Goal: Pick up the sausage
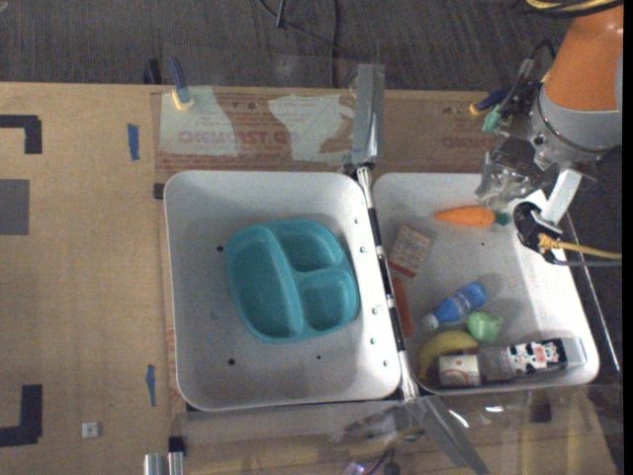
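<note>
From my remote station I looked down on a tan tabletop (79,265) with two white bins side by side. I placed everything by the sausage (398,307), a thin reddish stick that lay lengthwise against the left wall of the right bin (539,285), just beside the divide between the bins.

Nearest the camera, and nearer than the sausage, three things sat along the right bin's front wall. A black and white bottle (535,355) lay on its side, furthest right of the sausage. A small red and white can (458,369) lay touching it. A yellow banana (446,343) lay just behind the can, closest to the sausage's near end.

A little further back, right of the sausage's middle, were a soft green lump (485,325) and a small blue bottle (457,305) with a white cap, tilted and close together.

Left of the sausage, across the divide, the left bin (198,226) held a teal divided plate (293,279).

Just beyond the sausage's far end lay a flat pale packet (408,248). Further back and to the right lay an orange carrot (465,217).

The gripper (502,196) hung over the carrot's right end, well apart from the sausage; whether it was spread or closed, I could not tell. Behind it rose the grey and orange arm (586,62).
</note>
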Motion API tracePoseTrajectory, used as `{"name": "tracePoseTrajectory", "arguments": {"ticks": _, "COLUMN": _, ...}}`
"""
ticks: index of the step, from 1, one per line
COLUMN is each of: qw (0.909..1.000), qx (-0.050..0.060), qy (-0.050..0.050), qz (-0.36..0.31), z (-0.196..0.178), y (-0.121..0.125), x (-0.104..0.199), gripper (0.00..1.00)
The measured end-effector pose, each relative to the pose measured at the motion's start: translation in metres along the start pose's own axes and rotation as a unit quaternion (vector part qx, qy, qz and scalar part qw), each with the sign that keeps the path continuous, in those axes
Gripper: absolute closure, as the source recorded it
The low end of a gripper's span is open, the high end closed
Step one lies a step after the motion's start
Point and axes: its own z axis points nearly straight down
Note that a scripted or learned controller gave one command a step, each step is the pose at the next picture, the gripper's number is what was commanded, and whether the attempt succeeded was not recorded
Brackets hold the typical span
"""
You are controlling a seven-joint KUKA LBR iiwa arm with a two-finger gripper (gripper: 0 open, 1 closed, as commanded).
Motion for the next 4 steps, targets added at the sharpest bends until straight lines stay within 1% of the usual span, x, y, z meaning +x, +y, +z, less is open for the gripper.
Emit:
{"name": "tracePoseTrajectory", "arguments": {"ticks": 1, "qw": 0.9898, "qx": -0.001, "qy": 0.000, "qz": -0.143, "z": -0.088, "y": 0.056, "x": -0.081, "gripper": 1.00}}
{"name": "tracePoseTrajectory", "arguments": {"ticks": 2, "qw": 0.9804, "qx": -0.002, "qy": 0.000, "qz": -0.197, "z": -0.150, "y": 0.036, "x": 0.043, "gripper": 1.00}}
{"name": "tracePoseTrajectory", "arguments": {"ticks": 3, "qw": 0.9800, "qx": -0.004, "qy": -0.001, "qz": -0.199, "z": -0.161, "y": 0.036, "x": 0.046, "gripper": 1.00}}
{"name": "tracePoseTrajectory", "arguments": {"ticks": 4, "qw": 0.9496, "qx": 0.000, "qy": 0.001, "qz": -0.313, "z": -0.152, "y": -0.030, "x": 0.201, "gripper": 1.00}}
